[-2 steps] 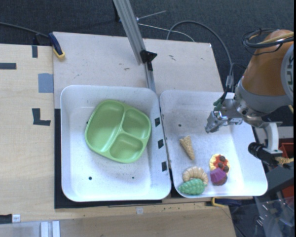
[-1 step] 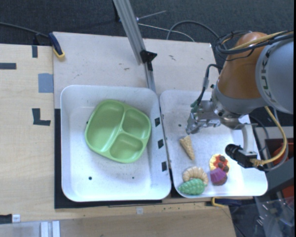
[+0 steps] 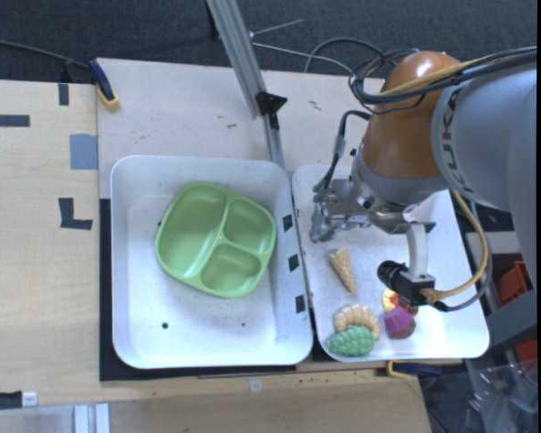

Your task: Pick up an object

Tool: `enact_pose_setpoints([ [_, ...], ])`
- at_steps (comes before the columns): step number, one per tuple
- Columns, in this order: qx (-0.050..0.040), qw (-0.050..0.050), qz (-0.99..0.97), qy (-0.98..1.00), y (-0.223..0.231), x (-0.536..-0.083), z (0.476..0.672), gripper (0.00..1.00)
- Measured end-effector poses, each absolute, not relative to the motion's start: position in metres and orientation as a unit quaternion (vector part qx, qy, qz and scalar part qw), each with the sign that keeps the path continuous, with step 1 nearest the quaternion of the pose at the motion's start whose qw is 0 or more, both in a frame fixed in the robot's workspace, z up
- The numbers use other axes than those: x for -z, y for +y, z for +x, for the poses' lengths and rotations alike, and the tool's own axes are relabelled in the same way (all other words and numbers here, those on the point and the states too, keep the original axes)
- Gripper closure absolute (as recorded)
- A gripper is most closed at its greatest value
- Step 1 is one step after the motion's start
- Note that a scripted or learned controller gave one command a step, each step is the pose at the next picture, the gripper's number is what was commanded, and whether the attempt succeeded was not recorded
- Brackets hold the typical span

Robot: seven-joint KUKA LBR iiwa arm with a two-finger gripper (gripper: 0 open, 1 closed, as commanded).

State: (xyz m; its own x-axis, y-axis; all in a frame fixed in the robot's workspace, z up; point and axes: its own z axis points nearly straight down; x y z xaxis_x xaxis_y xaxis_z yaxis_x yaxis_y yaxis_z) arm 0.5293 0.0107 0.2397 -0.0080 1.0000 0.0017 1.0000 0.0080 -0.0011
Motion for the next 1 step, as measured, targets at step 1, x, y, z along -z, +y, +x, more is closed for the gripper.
enact_pose_setpoints([
  [1,-0.0008,0.001,-0.705,-0.709,0.0550,-0.2342,0.5253,1.00],
])
